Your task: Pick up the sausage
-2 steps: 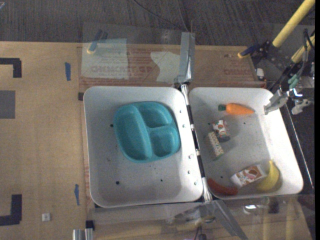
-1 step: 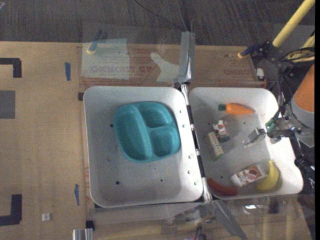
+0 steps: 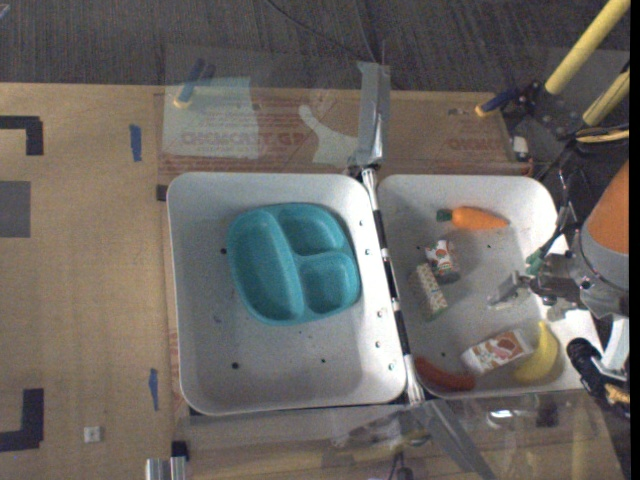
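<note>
Two white bins side by side, sausage (image 3: 444,373) lying untouched at near left corner of right bin (image 3: 400,203). Gripper (image 3: 520,286) near that bin's right edge, well apart from it, finger spread impossible to tell. Reach, descent, grasp and lift all left

sausage (image 3: 444,373): reddish-brown, slim, slightly curved; lying flat
pose: long axis roughly along the right bin's near edge, tilting slightly downward toward the right
place: right bin, near-left corner, close against the near wall
</note>
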`<state>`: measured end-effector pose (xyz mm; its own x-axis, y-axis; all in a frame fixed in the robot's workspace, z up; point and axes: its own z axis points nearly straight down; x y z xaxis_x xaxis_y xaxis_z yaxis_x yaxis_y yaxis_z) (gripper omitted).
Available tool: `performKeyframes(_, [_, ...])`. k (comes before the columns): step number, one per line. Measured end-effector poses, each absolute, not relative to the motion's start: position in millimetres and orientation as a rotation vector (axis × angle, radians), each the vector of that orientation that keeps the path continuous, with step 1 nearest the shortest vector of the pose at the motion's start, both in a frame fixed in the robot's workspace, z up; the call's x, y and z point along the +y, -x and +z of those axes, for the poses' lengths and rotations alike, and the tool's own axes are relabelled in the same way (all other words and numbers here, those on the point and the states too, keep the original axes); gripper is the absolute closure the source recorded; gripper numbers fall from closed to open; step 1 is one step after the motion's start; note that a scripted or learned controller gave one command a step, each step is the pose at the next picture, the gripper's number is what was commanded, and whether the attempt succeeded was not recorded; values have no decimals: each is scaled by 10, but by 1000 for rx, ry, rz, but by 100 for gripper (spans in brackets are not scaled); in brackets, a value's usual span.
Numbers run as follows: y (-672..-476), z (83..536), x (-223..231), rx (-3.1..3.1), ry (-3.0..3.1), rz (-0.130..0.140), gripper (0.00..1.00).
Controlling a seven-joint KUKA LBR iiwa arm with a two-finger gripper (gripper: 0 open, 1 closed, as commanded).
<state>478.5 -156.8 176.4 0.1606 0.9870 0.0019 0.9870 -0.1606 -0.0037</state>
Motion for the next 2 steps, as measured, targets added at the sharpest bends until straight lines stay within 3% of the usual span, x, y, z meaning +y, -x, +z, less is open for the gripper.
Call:
performKeyframes(1, [-4784, 1175, -1045, -2311, 2121, 2, 0])
performKeyframes(2, [-5566, 881, -1015, -2048, 2389, -5, 0])
